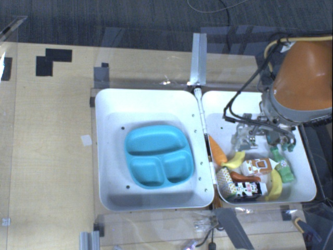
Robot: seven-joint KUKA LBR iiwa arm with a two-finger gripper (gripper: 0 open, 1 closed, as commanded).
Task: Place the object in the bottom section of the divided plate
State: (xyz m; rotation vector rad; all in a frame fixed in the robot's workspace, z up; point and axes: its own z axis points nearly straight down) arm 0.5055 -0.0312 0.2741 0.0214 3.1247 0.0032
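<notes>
Hanging over the right bin [307,189], the gripper [248,138] sits low above a crowded heap of toy food, with the grey arm [304,82] and its orange band filling the upper right corner. Whether the gripper is wide or narrow cannot be told from this slant, and nothing can be confirmed as held.

Contents of the right bin, as far as they can be told apart: a carrot [216,149] against the left wall, a banana [237,160] just beside it, a small carton [258,166] in the middle, a second banana [276,184] toward the lower right, a green item [284,171] near the right wall, and a checkered box [244,190] at the lower edge. Which of these is the intended object cannot be determined; all lie in the right bin.

The blue divided plate [156,155] rests in the left bin [112,119], with one long section and two smaller ones. All three look bare.

Assessment: the task stands at its start. Picking, carrying across the divider and setting down in the bottom section all remain.
</notes>
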